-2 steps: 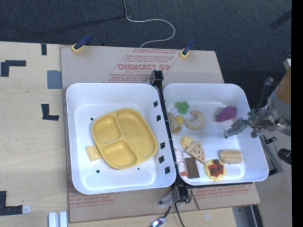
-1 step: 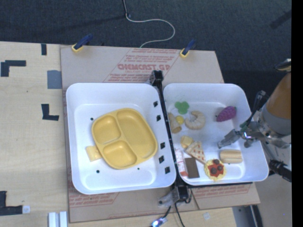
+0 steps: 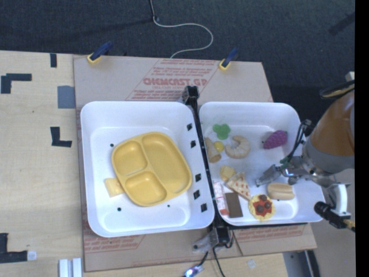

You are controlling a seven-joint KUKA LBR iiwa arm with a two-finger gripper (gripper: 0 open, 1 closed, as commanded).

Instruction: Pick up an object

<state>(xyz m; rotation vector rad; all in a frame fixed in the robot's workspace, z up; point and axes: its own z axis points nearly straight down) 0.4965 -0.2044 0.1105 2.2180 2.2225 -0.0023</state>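
In the right bin (image 3: 288, 113), near its right wall, the pincer (image 3: 271, 175) hangs low just above a bun-like toy (image 3: 281, 191), its dark fingers slightly apart with nothing between them. A purple grape cluster (image 3: 275, 138) lies toward the far right corner; the left bin (image 3: 92, 154) holds a yellow divided plate (image 3: 151, 167)

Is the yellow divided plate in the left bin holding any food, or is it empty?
Empty. The yellow divided plate shows three bare compartments; a pale yellow piece lies beside its lower left edge, on the left bin floor.
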